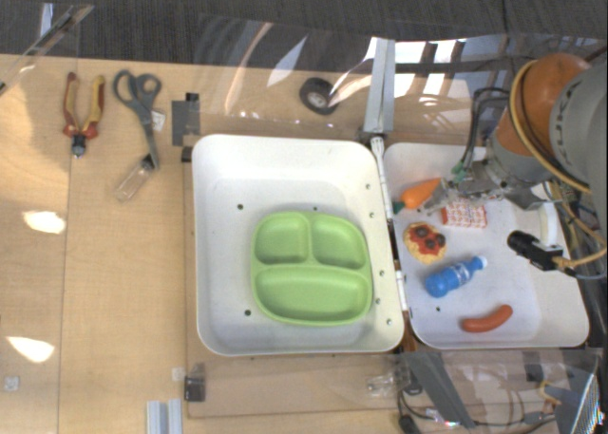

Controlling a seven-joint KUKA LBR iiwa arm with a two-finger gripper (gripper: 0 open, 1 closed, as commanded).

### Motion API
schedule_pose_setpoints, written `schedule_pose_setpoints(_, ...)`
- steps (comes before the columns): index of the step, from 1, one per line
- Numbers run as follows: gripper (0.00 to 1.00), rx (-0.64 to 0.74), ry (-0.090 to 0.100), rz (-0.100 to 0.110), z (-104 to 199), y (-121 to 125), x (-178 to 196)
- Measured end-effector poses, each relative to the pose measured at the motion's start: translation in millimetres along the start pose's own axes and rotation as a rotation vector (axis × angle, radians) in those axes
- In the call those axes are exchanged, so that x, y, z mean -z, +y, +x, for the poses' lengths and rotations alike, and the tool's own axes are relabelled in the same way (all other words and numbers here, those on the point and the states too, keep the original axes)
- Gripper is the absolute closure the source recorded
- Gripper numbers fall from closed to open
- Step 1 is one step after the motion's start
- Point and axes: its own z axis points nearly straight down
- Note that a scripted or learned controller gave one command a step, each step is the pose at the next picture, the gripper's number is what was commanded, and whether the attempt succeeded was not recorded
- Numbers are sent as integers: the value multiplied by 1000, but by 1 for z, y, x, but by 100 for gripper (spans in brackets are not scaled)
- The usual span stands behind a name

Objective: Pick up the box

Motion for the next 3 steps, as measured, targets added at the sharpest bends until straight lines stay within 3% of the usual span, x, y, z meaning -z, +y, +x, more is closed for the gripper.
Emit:
schedule_pose_setpoints(2, 0, -43, 1, -6, 0, 0, 0)
schedule_pose_setpoints(3, 0, 4, -8, -3, 6, 0, 0)
